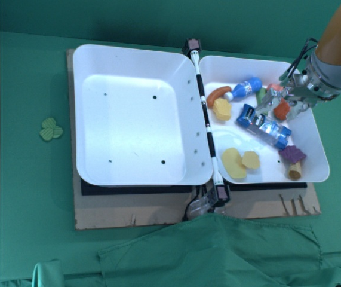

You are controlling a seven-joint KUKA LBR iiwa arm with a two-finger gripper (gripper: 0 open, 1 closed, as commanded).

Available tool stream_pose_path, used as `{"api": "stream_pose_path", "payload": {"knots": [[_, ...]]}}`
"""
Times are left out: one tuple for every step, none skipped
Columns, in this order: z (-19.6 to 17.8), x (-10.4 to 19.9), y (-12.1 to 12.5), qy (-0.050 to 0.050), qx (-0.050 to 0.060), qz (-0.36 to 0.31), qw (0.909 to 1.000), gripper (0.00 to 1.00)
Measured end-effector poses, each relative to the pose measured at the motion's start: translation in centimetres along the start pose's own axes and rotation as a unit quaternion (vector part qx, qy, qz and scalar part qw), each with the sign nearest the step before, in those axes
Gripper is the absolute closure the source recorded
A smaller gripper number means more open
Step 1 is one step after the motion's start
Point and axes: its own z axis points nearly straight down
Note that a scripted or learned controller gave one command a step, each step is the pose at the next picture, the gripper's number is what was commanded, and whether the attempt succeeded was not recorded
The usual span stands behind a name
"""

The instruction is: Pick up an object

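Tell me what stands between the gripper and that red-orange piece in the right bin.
Nothing visible. The gripper is right at the red-orange piece in the right bin; the blue bottle lies beside it, not between them.

Right bin (319,154), scattered toys. Orange sausage-shaped piece (218,93) near the upper left, lying slantwise, touching a small yellow chunk (222,109) just below. Blue-and-white bottle shape (246,88) beside these, tilted, blue cap end toward the right. Red-orange lump (282,109) at the upper right, close under the pincer (280,100); contact not discernible. Blue plastic item with clear wrapping (263,126) mid-bin, lying diagonally from upper left to lower right. Two flat yellow pieces (239,162) near the lower left, overlapping. Purple piece (292,155) at the lower right, touching a tan cone-like bit (294,171) below it.
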Motion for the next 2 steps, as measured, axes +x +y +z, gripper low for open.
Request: {"api": "stream_pose_path", "payload": {"knots": [[0.0, 0.0, 0.0, 0.000, 0.000, 0.000, 1.0000, 0.00], [5.4, -0.4, 0.9, 0.000, 0.003, 0.000, 1.0000, 0.00]]}}
